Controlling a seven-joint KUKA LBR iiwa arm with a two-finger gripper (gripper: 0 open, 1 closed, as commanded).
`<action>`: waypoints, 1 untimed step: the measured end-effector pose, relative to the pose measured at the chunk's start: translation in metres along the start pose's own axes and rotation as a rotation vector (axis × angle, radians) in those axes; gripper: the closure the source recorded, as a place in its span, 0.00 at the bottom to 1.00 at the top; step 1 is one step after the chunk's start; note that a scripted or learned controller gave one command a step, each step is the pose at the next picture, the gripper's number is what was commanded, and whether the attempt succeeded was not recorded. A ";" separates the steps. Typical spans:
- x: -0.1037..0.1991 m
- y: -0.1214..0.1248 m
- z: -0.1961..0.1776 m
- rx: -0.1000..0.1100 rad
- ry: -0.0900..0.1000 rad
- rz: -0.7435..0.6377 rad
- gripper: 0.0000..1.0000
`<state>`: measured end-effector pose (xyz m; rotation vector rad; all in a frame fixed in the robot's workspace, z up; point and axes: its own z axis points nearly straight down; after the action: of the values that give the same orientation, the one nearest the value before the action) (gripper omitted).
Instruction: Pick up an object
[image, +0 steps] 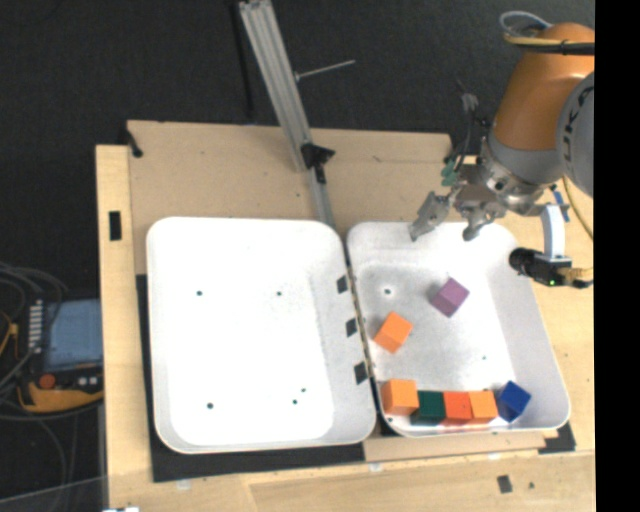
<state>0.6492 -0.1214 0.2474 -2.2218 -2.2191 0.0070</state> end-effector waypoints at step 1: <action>-0.001 0.003 0.043 0.000 0.000 0.004 0.00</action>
<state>0.6517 -0.1220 0.2048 -2.2257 -2.2150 0.0066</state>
